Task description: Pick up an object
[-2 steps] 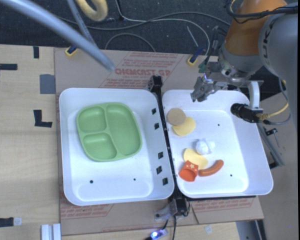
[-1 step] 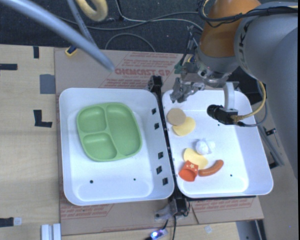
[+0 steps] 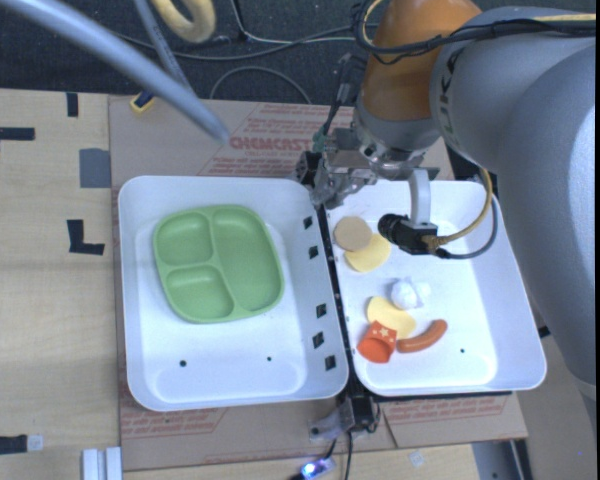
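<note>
The gripper point(image 3: 332, 183) hangs over the far left corner of the right bin point(image 3: 480, 368), just above a tan round cookie-like disc point(image 3: 352, 233). A yellow flat piece point(image 3: 370, 256) lies partly under that disc. Nearer the front lie a small white lump point(image 3: 407, 293), a yellow curved piece point(image 3: 391, 316), a red cup-like toy point(image 3: 377, 344) and a red-brown sausage point(image 3: 422, 337). Nothing shows between the gripper's fingers, and the wrist body hides much of them.
The left bin point(image 3: 150, 368) holds a green divided plate point(image 3: 218, 262). A raised divider with black clips point(image 3: 325, 288) separates the two bins. The arm's grey bulk point(image 3: 550, 168) covers the right side. A black cable end point(image 3: 408, 233) dangles over the right bin.
</note>
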Robot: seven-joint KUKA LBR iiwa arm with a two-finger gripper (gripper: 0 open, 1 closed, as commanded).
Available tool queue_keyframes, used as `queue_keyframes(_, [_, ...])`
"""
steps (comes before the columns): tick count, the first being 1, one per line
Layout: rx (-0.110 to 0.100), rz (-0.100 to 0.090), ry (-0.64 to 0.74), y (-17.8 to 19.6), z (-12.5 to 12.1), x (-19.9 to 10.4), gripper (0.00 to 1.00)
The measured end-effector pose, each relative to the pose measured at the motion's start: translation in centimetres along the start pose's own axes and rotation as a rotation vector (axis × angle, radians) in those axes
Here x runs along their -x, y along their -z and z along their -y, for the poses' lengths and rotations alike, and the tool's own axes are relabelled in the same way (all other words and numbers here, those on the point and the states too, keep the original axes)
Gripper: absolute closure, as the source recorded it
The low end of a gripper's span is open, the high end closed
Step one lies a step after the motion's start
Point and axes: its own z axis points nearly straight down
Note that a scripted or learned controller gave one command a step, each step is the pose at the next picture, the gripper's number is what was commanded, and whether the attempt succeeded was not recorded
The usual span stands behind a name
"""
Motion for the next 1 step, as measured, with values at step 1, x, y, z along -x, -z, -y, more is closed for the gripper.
queue_keyframes(1, [0.002, 0.000, 0.002, 0.33, 0.43, -5.91, 1.00])
